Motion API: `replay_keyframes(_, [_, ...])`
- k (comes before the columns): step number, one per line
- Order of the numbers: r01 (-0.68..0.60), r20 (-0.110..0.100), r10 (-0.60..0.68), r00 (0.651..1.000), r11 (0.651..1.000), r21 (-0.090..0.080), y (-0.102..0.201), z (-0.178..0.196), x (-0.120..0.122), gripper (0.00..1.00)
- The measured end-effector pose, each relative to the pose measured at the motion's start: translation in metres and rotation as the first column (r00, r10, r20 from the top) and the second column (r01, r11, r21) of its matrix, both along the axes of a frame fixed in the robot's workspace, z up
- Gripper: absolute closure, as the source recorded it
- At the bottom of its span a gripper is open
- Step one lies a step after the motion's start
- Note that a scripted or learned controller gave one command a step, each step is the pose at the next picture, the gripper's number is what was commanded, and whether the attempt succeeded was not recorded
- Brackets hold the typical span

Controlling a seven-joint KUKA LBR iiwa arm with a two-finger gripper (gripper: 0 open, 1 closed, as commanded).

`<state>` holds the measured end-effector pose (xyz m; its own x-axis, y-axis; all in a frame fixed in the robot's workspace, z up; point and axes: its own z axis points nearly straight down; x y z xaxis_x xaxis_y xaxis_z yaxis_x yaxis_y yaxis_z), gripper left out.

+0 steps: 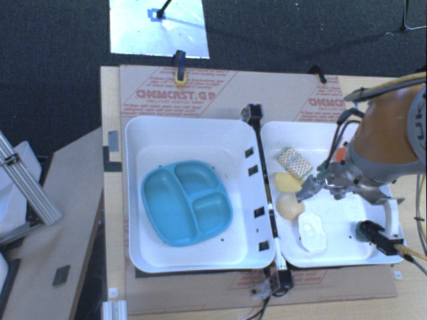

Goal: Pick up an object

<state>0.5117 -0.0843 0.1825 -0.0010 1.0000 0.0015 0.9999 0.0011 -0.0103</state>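
We see the gripper (311, 191), grip state impossible to tell, poised just right of the yellow piece (287, 182); we should centre over it before descending

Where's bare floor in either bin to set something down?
Left bin: bare strips all around the blue divided tray, widest along the far wall. Right bin: crowded near the divider, where the patterned block, yellow piece, tan ball and white lump cluster by the gripper.
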Motion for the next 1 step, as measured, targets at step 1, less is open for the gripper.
replay_keyframes(1, [-0.002, 0.012, 0.002, 1.000, 1.000, -0.002, -0.0001, 0.0052, 0.0029, 0.00])
